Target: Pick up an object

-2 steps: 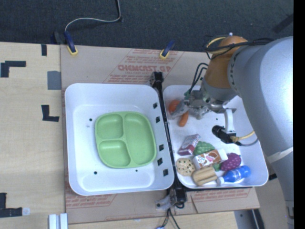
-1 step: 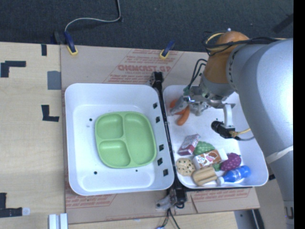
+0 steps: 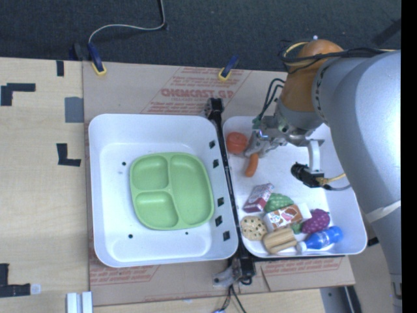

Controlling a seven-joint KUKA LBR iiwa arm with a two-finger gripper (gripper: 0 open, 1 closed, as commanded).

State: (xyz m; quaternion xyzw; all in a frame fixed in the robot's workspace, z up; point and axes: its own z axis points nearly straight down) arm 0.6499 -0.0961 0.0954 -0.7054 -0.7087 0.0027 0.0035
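Right now the gripper is low over the carrot to grab it; I cannot tell its grip

Bright, even overhead light washes out the white bins at centre frame, shadows stay soft, and the whole picture is slightly blurry.

1 fixed overhead camera, slanted, both bins
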